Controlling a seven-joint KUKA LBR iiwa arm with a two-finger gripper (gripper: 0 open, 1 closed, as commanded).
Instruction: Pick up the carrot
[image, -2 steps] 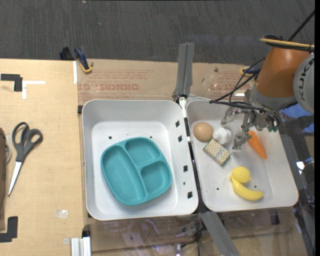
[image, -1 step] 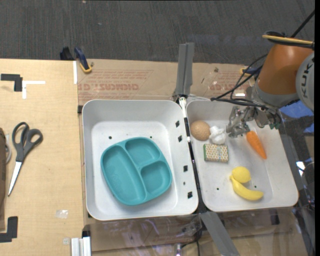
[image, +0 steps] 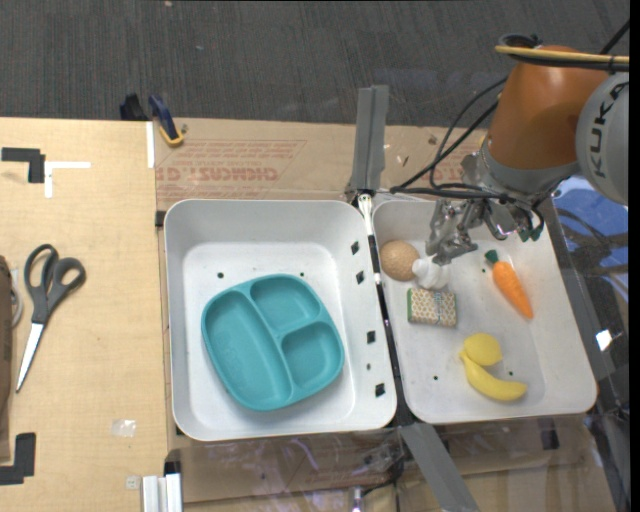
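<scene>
The carrot (image: 511, 285), orange with a green top, lies in the right bin (image: 560, 330) toward its right side. My gripper (image: 447, 243) hangs over the back of that bin, to the left of the carrot and apart from it. Its metal fingers point down near a small white object (image: 428, 270). Nothing shows between the fingers.
A tan egg-shaped item (image: 398, 260), a patterned sponge block (image: 432, 307) and a yellow banana (image: 488, 370) also lie in the right bin. A teal divided plate (image: 272, 341) sits in the left bin (image: 190, 300). Scissors (image: 42, 295) rest on the bench at the left.
</scene>
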